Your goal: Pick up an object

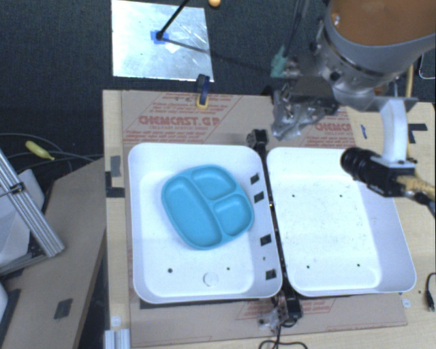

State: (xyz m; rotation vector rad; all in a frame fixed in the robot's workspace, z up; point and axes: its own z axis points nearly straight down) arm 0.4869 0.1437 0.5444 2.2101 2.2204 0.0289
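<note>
The arm (371,51) has a broad rounded grey shell, smooth and faintly glossy, with a wide orange band (375,17) wrapping it near the top edge of the camera view. Below the shell the wrist narrows into a cluttered metallic assembly of silver brackets and small fittings. A teal-green connector (278,63) juts from its side, and thin dark cables (294,27) run up from it. The gripper (291,126) is bare grey metal, blurred in detail.

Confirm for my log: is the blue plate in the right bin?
No, the blue plate lies in the left bin.
</note>
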